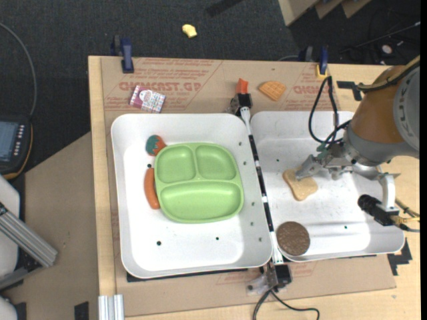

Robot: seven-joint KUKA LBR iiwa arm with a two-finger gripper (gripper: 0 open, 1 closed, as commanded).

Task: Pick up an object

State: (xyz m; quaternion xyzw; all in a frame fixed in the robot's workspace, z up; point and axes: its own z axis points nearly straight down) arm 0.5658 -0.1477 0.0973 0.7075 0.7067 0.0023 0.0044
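Nothing's picked yet: my gripper (308, 170) sits right over the tan cookie (300, 185) mid right bin (347, 239), grip state unclear.

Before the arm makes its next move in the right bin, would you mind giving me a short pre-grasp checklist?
1. Gripper over right bin: ok.
2. Gripper next to the tan piece: ok.
3. Piece between the fingers: cannot tell.
4. Brown disc apart from the piece: ok.
5. Cable away from the piece: ok.
6. Green tray in left bin, out of the way: ok.
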